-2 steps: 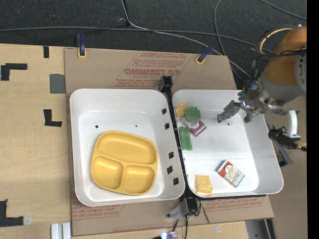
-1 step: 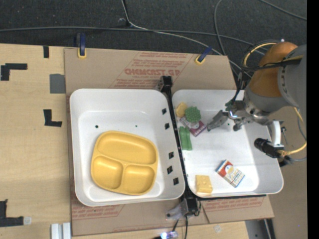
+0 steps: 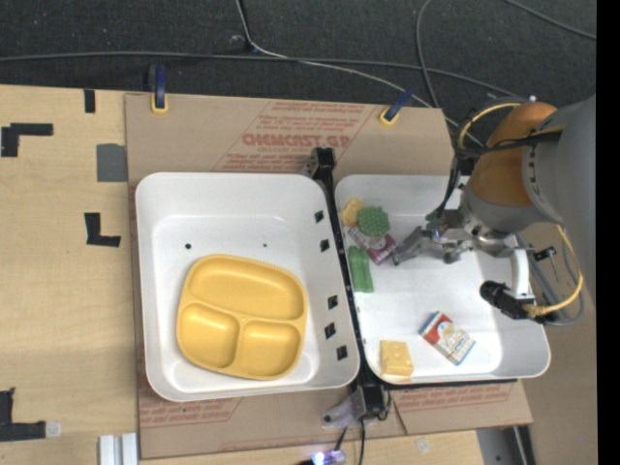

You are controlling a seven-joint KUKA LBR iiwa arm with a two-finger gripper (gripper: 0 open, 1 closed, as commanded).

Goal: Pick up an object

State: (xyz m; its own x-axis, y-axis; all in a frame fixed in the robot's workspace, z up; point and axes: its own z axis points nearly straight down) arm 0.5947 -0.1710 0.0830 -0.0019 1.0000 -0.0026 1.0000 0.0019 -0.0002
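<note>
In the right bin (image 3: 484,197) my gripper (image 3: 405,247) reaches in from the right and hangs low over the bin's left half. Its tip points at a small dark red object (image 3: 381,251) and is close to or touching it. A round green item (image 3: 374,221) and a small yellow piece (image 3: 351,210) lie just beyond that, by the bin's left wall. A long green piece (image 3: 360,270) lies below them. At the bin's front sit a yellow block (image 3: 395,358) and a small red, white and blue packet (image 3: 447,338).
The left bin (image 3: 155,211) holds a yellow divided plate (image 3: 242,316). A black divider (image 3: 334,250) runs between the bins. The grey arm with its orange band (image 3: 513,153) and cables (image 3: 542,298) covers the right bin's far right side.
</note>
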